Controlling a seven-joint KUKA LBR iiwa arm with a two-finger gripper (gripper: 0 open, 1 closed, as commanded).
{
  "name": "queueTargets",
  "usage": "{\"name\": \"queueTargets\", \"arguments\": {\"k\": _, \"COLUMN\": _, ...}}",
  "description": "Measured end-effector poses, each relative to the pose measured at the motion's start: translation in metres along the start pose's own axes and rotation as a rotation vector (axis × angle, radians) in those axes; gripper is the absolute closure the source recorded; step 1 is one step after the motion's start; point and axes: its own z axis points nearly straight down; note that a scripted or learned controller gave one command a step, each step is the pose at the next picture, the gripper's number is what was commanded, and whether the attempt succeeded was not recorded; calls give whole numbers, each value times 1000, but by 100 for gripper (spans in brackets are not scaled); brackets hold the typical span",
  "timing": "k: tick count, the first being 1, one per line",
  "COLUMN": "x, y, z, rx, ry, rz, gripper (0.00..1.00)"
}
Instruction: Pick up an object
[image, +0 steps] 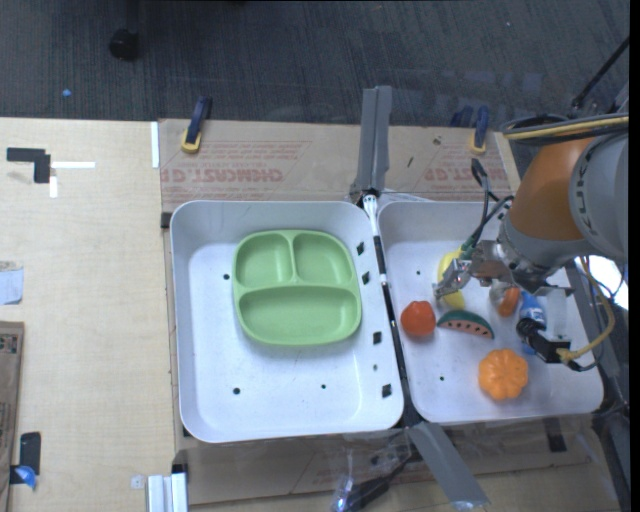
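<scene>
Tool (452, 283), fingers spread, touches yellow toy (451, 268); tomato (418, 319) lies just beside.

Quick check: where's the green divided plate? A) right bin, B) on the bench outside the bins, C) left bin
C: the green plate lies flat inside the left bin, while the tomato, the watermelon slice and the small pumpkin are in the right bin.

One fixed camera looks down aslant on both bins (190, 330).
</scene>
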Motion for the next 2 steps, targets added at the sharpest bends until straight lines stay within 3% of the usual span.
{"name": "queueTargets", "arguments": {"k": 1, "x": -1, "y": 0, "z": -9, "rx": 0, "ry": 0, "rz": 4, "gripper": 100}}
{"name": "queueTargets", "arguments": {"k": 2, "x": 69, "y": 3, "z": -170, "rx": -1, "ry": -1, "rz": -97, "gripper": 100}}
